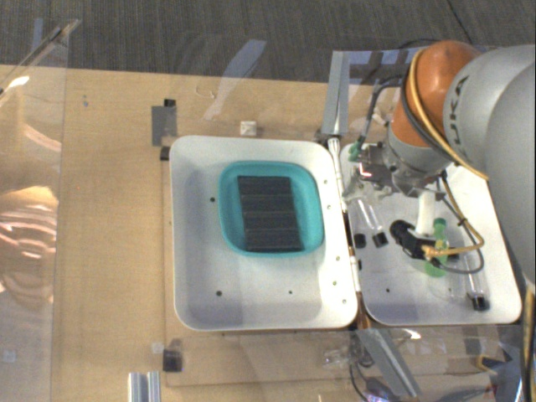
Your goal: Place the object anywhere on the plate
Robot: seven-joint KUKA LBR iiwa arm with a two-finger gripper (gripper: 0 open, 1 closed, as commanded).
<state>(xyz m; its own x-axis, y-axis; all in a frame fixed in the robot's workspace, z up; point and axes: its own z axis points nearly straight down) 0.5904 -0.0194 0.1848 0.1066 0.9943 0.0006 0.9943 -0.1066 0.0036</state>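
A teal plate [311,212] lies in the left bin [193,283], toward its far side. A dark ridged rectangular object [268,213] rests flat on the middle of the plate. My gripper [369,239] hangs over the left part of the right bin [494,304], close to the wall between the bins and right of the plate. Its two dark fingertips [378,239] stand apart with bare bin floor between them and nothing held. The arm covers the far part of the right bin.
In the right bin a white and green thing [434,264] lies right of the gripper. A thin clear stick with a black end [477,300] lies near the front right corner. A small pale block [247,128] sits on the bench behind the left bin.
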